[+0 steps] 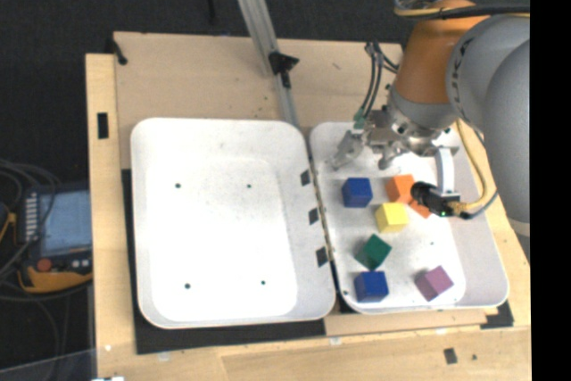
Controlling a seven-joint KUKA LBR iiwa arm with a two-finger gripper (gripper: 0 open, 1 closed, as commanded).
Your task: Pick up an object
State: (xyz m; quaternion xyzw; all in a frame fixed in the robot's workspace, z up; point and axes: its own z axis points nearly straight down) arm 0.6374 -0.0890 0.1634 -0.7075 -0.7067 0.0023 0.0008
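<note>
In the right bin (482, 268) lie several small cubes: a blue cube (357, 192), an orange cube (401, 187), a yellow cube (391, 217), a green cube (373, 252), a second blue cube (371, 285) and a purple cube (434, 282). My gripper (366, 154) hangs over the bin's far end, just beyond the first blue cube. Its two metal fingers (345, 149) are spread apart with nothing between them, so it is open. The orange-banded wrist (428, 58) rises above it.
The left bin (214, 219) sits beside the right one, with small clips along their shared edge. A slanted metal pole (254, 4) crosses the bench's far side. A black cable fitting (437, 196) on the arm hangs beside the orange cube.
</note>
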